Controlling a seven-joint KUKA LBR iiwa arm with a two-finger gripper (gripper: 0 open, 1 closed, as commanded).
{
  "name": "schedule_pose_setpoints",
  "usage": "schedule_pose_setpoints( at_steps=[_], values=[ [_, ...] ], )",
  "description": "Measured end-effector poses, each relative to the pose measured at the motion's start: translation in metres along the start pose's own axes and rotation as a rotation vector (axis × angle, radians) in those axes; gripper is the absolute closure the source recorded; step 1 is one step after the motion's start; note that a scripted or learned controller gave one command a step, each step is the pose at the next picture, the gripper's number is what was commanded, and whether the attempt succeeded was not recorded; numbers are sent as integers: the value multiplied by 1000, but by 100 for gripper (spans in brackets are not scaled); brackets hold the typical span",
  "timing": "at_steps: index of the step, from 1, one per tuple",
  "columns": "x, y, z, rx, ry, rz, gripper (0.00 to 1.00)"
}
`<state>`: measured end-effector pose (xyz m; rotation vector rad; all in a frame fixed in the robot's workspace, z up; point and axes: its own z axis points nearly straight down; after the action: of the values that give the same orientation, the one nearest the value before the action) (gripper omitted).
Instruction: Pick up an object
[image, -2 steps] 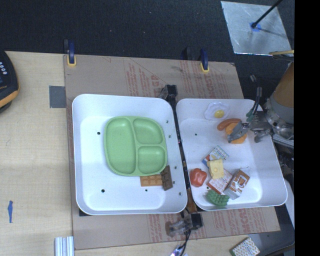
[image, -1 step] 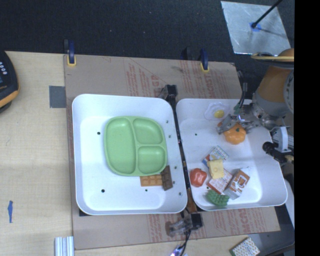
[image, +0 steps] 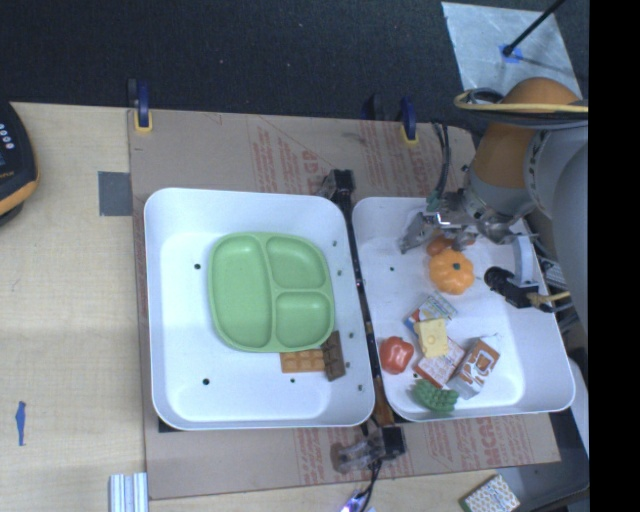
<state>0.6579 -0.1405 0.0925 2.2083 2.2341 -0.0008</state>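
Bins sit side by side on the bench (image: 70, 330), over a brown cardboard sheet (image: 250, 140) clamped at its far edge. The left bin (image: 170, 390) holds a green divided plate (image: 271, 291) near its middle. Just below the plate, toward the near rim, lie an orange block (image: 301, 361) and a dark brown block (image: 333, 355), touching each other.

The right bin (image: 540, 385) carries the clutter. A small orange pumpkin (image: 451, 272) rests in its upper half. Below it lies a yellow piece (image: 433, 337) on a greyish packet (image: 434, 308). A red pepper (image: 396, 354) sits near the bin's left wall. Toward the near edge are a red and white carton (image: 477, 364) and a green item (image: 435, 397), close together and partly overlapping.

The arm (image: 520, 130) comes in from the right, its orange band above the wrist. The claw (image: 436, 228) hangs low over the far part of the right bin, just above the pumpkin in the picture. Whether its fingers are spread or closed cannot be told, and nothing is seen held. A black part (image: 512, 288) sticks out beside the pumpkin on the right.

A dark device (image: 15, 160) lies at the bench's left edge.
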Motion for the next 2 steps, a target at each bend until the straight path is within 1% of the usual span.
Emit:
schedule_pose_setpoints(
  at_steps=[1,2],
  values=[
    [-35,0,-96,-7,-3,9,0],
    [-15,-62,7,15,3,6,0]
  ],
)
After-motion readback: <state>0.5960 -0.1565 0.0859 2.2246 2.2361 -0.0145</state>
